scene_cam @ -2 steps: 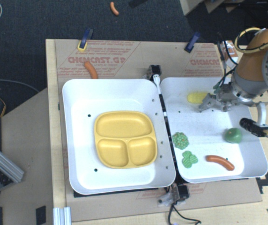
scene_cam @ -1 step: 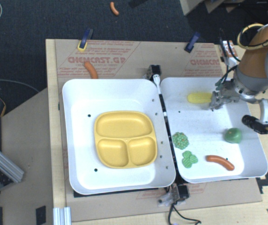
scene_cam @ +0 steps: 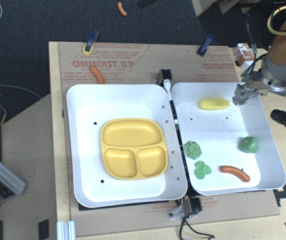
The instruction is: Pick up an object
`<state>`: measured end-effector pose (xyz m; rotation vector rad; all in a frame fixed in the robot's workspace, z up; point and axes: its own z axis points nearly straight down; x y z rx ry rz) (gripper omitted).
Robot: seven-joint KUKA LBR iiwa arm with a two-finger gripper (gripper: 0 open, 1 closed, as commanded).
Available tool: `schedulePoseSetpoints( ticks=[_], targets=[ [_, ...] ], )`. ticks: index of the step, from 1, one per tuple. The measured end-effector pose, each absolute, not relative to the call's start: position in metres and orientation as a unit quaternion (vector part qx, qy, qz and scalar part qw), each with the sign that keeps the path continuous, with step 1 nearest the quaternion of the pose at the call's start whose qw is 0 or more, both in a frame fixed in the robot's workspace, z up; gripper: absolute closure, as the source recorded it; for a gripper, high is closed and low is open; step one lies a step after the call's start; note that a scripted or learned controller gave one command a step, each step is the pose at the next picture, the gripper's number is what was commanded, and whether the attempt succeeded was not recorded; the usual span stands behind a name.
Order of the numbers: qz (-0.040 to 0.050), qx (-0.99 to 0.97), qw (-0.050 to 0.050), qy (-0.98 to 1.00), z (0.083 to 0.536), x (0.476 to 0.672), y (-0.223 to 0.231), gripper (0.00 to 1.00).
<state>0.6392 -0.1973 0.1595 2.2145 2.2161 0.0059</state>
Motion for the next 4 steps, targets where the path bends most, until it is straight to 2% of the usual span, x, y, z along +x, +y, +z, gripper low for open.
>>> schedulePoseSetpoints(
  ticks=[1, 2, 3, 4],
  targets=[
    [0.0017, 0.707, 0.004, 0.707, 0.204, 0.644, -0.199, 1.0],
    [0.0014, 0.707, 0.003, 0.707, 0.227, 0.645, -0.199, 1.0],
    [0.0, 0.705, -0.002, 0.709, 0.219, 0.636, -0.15, 1.0],
    [0.0006, 0.705, -0.002, 0.709, 0.214, 0.636, -0.09, 1.0]
  ],
)
